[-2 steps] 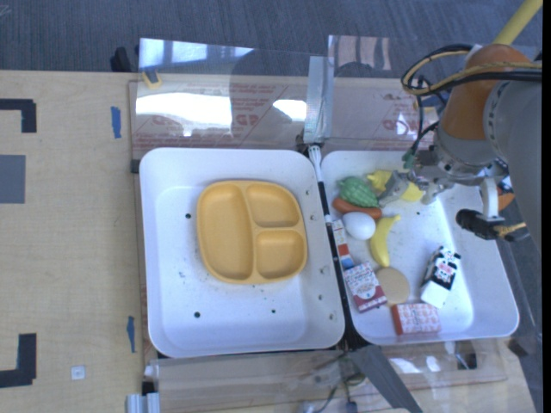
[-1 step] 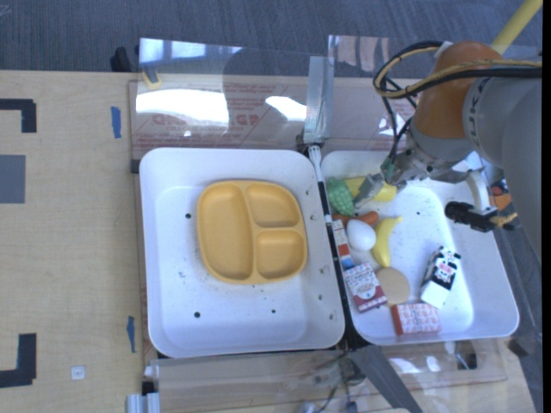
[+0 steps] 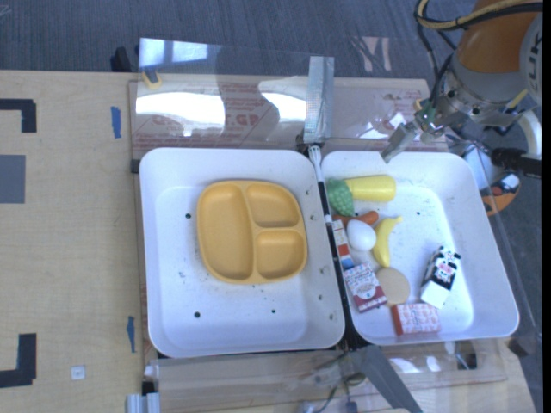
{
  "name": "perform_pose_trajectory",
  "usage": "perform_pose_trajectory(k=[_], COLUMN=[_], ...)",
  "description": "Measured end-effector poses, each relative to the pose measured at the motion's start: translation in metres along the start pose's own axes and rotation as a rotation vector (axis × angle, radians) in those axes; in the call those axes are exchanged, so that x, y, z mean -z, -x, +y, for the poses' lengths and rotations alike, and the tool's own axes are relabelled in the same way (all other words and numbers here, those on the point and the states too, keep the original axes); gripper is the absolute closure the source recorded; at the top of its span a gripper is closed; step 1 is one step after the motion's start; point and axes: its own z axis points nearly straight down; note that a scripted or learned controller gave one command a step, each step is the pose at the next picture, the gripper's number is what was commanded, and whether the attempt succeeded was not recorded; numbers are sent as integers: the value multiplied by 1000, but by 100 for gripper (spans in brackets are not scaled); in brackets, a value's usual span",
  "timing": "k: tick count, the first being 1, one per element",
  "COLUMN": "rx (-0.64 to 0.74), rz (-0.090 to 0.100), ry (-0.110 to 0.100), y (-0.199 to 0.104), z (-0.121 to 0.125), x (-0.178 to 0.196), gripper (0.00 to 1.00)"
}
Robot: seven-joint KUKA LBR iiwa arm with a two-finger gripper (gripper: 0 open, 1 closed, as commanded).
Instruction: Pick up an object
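The right bin holds several toy foods: a yellow cylinder, a green leafy piece, an orange piece, a white egg, a yellow banana, a red-and-white carton, a tan round disc, a black-and-white milk carton and a red packet. My gripper hovers over the far rim of the right bin, above and behind the yellow cylinder, touching none of the objects. Nothing hangs from it.
The left bin carries a yellow divided plate. A clear plastic sheet and a metal post stand behind the bins. The arm with its orange band occupies the upper right. The wooden bench extends to the left.
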Motion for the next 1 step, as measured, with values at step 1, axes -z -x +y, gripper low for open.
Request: perform_pose_trajectory(k=[1], rx=[-56], rz=[15], ry=[-25], y=[-15], z=[-2], x=[-99], gripper=[0])
